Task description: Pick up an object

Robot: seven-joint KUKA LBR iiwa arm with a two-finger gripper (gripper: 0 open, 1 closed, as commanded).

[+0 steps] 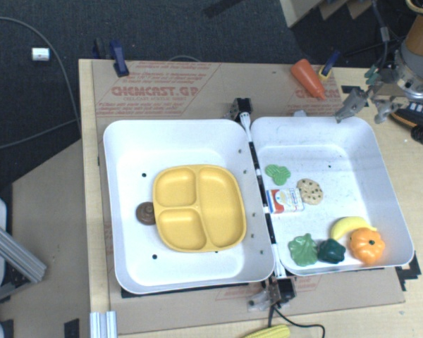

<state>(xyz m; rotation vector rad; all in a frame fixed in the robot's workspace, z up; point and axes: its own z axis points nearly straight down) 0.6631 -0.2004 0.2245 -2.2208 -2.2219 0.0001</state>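
Note:
My gripper (364,108) hangs open over the far right corner of the right bin (366,146), with nothing between its fingers. Well below it in that bin lie a light green leaf piece (276,173), a speckled cookie (310,190) and a small red and white carton (285,201). Along the bin's near edge sit a banana (349,226), an orange pumpkin (367,246), a green lettuce piece (303,250) and a dark green item (331,251).
The left bin (127,153) holds a yellow divided plate (199,208) with a brown disc (146,213) tucked at its left edge. An orange carrot-like object (308,79) lies on the bench behind the right bin. A blue clamp (118,58) is at the back left.

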